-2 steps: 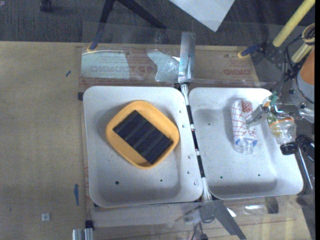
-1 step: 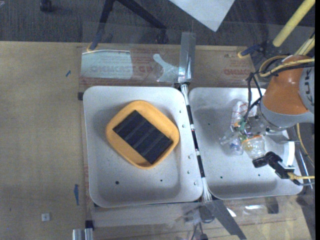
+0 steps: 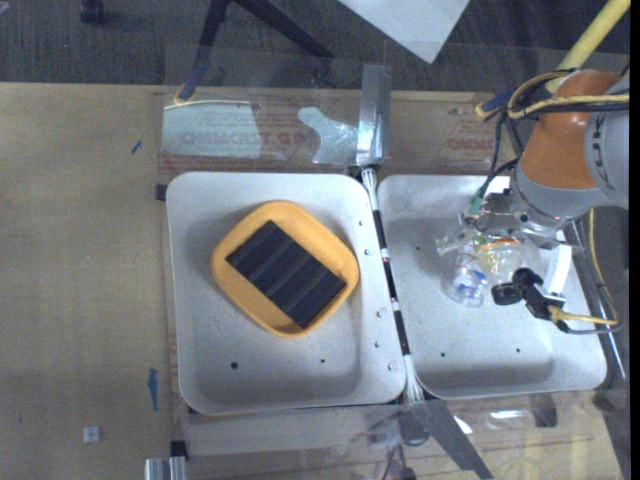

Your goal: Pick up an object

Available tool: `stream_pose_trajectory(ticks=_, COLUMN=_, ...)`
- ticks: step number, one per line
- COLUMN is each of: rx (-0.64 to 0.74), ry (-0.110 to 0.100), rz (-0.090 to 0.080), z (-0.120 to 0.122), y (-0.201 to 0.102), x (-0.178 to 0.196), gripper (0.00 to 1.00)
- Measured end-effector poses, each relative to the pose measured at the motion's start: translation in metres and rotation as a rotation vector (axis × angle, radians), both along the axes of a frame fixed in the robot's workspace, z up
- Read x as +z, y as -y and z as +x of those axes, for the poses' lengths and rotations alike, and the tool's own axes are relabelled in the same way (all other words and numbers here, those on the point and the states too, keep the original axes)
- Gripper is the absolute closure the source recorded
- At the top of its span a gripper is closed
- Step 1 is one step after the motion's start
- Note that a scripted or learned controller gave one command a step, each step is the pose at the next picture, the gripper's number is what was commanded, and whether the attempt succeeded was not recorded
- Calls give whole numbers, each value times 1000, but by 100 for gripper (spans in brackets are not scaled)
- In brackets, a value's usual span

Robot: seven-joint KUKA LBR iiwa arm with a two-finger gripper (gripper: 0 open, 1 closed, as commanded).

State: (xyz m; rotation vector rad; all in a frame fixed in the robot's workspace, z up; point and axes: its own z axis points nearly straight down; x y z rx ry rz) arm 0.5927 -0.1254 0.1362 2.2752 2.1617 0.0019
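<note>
A yellow-orange rounded tray-like object with a black ribbed panel on top (image 3: 285, 268) lies tilted in the middle of the left bin (image 3: 200, 368). My gripper (image 3: 468, 268) is low over the right bin (image 3: 500, 358), in its upper middle part, well to the right of the yellow object and across the divider from it. Its pale, see-through tip blends with the white bin floor. I see nothing between it and the floor that I can name.
The grey arm with its orange band (image 3: 560, 153) reaches in from the upper right, with yellow cables around it. A metal divider strip (image 3: 385, 268) runs between the bins. Brown bench surface lies to the left, and a chair base stands beyond the bench.
</note>
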Motion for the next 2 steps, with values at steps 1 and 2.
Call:
stream_pose_trajectory(ticks=1, rx=319, ry=15, rz=-12, z=-3, y=29, x=-34, gripper=0)
stream_pose_trajectory(ticks=2, rx=553, ry=14, rz=-20, z=9, y=26, x=-37, gripper=0)
